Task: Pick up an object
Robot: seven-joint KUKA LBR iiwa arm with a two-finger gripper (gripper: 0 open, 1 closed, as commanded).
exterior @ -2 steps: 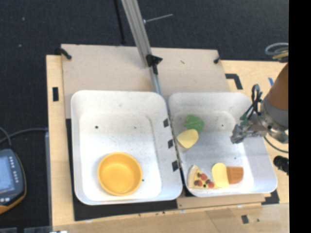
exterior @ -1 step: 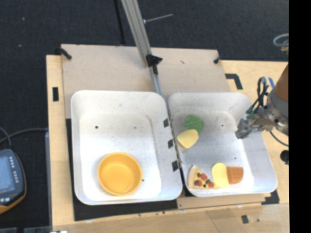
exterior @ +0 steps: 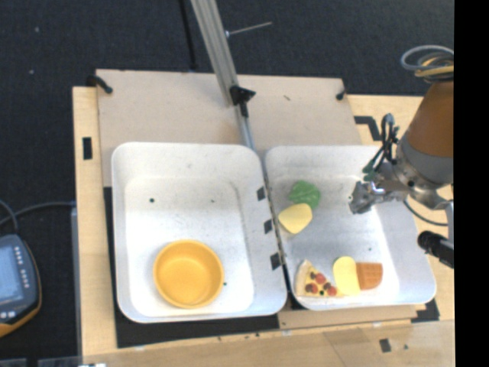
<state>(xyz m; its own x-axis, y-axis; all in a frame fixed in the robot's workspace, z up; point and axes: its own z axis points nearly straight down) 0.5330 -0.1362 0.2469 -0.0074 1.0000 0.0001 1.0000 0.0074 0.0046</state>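
Hovering right of the pale yellow piece (exterior: 295, 219) in the right bin (exterior: 397, 228), the hand (exterior: 361, 199) carries nothing; its state cannot be told. Descending here risks closing on bare floor.

Reaches in from the right, orange band (exterior: 434, 121) above grey wrist (exterior: 422, 168). Wrist angled down and leftward. Gripper (exterior: 362, 198) low at the arm's left tip, dark and small; apparently nothing held, though view too coarse to confirm.

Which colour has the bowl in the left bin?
The bowl is yellow-orange, seen in the camera view.
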